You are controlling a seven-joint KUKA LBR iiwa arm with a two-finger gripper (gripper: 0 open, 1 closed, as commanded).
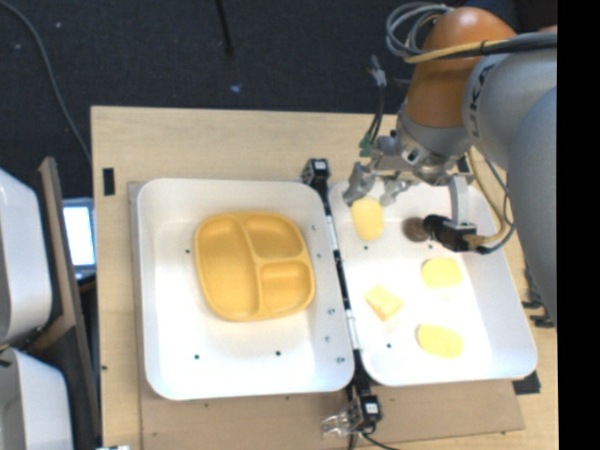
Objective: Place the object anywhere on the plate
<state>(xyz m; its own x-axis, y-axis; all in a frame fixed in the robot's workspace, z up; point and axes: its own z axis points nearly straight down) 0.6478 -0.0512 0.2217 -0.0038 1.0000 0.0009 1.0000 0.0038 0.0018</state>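
Note:
A yellow divided plate (253, 264) lies in the left white bin (169, 345). In the right bin's (497, 345) far left corner sits a pale yellow egg-shaped object (368, 221). My gripper (372, 195) hangs right over that object's top. Its two fingers stand apart, one on each side of the object's upper end, so it looks open. I cannot see the fingers pressing on the object, and the object seems to rest on the bin floor.
The right bin also holds a yellow round piece (442, 272), a yellow wedge (382, 302), a yellow oval (439, 340) and a small brown disc (415, 228). A raised divider (337, 279) runs between the bins. The grey arm (516, 111) fills the upper right.

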